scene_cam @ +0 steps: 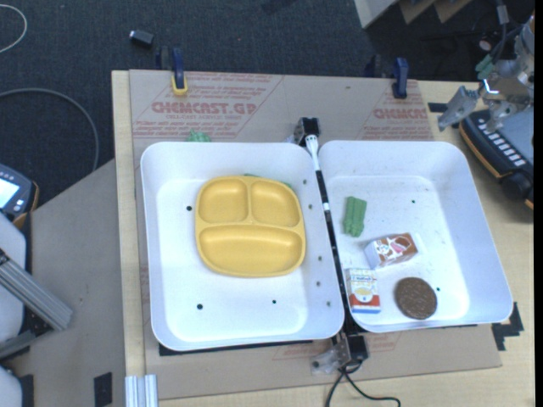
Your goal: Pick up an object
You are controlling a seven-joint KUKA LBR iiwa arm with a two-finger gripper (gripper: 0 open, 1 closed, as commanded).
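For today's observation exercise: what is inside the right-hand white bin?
Inside the right bin lie a green piece, a small printed packet, a little carton and a brown round disc. Whatever lies beneath them is covered.

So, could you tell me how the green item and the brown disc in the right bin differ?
The green item is an elongated strip lying lengthwise near the bin's left wall; the brown disc is round and flat. The green item sits farther up the bin, apart from the other things, while the disc lies near the front edge, close to two small packets. Both rest loose on the floor of the right bin, untouched.
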